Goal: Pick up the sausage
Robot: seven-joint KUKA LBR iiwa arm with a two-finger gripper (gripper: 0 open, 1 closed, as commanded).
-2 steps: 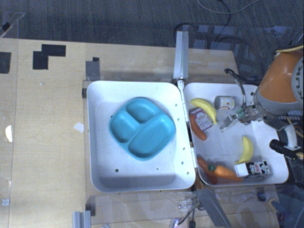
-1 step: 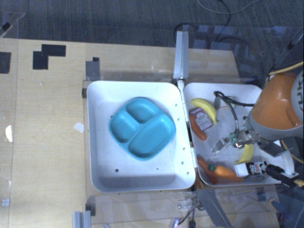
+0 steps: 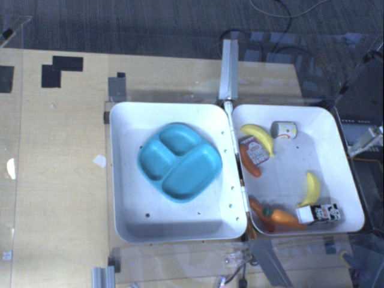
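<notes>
The sausage [image 3: 251, 167], a reddish-orange oblong, lies in the right bin [image 3: 336, 155] close to its left wall. A small dark-red packet with a pale label [image 3: 255, 151] covers its upper end. A yellow banana [image 3: 259, 137] curves just above and to the right of the packet, touching it.
The right bin also holds a small pale can [image 3: 284, 130], a second banana [image 3: 311, 188], a carrot [image 3: 283, 217] beside a red piece [image 3: 257, 207], and a little printed carton [image 3: 320, 213]. A blue divided plate [image 3: 180, 162] sits in the left bin [image 3: 129, 215].
</notes>
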